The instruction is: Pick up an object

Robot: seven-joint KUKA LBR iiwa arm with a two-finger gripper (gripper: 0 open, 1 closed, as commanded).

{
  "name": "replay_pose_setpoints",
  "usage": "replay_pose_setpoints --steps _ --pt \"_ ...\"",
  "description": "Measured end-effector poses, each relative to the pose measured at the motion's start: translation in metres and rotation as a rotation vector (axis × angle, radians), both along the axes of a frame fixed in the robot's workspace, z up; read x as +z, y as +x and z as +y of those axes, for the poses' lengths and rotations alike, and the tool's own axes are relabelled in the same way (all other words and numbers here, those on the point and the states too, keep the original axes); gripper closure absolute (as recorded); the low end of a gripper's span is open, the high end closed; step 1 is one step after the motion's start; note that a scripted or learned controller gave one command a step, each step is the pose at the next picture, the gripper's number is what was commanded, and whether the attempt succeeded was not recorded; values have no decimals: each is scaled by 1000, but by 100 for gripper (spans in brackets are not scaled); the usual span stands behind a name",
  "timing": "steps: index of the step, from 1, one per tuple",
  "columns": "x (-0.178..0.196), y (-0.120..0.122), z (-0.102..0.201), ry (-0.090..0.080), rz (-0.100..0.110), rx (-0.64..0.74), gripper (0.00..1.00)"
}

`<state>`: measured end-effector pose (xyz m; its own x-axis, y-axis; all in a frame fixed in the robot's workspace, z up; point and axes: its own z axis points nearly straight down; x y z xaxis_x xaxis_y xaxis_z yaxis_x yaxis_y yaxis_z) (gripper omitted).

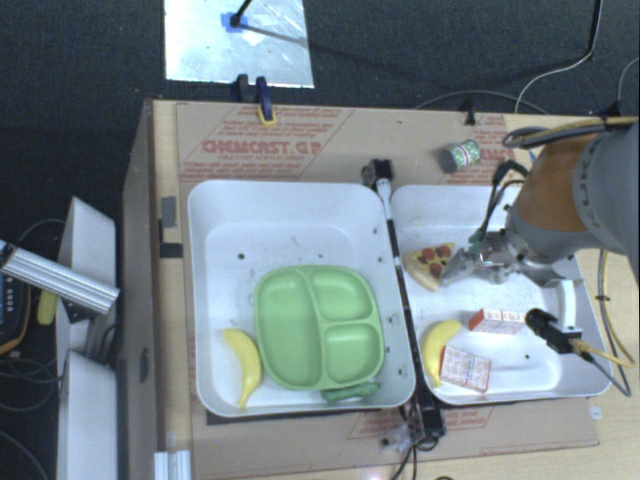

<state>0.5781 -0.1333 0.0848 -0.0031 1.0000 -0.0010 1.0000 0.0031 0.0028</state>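
Overhead slanted view of the worktop (300,133), which carries two shallow white bins side by side. The left bin (215,223) holds a pale green divided plate (318,326) with three compartments, lying flat; a yellow banana (243,365) lies just beside the plate's lower left edge, and a small green utensil (350,392) lies at the plate's lower right edge.

The right bin (440,203) holds four things. A toy pizza slice (430,264), a tan wedge with red round toppings, lies near the bin's left wall. A second yellow banana (437,348) lies curved at the lower left, touching or almost touching a small flat box (466,369) printed in red and white. A smaller red and white carton (497,319) lies above that box, near the bin's middle.

The grey arm (585,193), with its orange band, reaches in from the right. The tool (470,263) is low in the right bin, its tip just beside the pizza slice's right edge; whether it is spread or closed cannot be made out, and nothing is seen gripped in it. A small green-labelled can (463,155) lies on the worktop above the right bin.
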Motion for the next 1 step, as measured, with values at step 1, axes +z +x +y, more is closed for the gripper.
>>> replay_pose_setpoints --steps 1 --pt "-1 -49 21 1 2 -2 0"
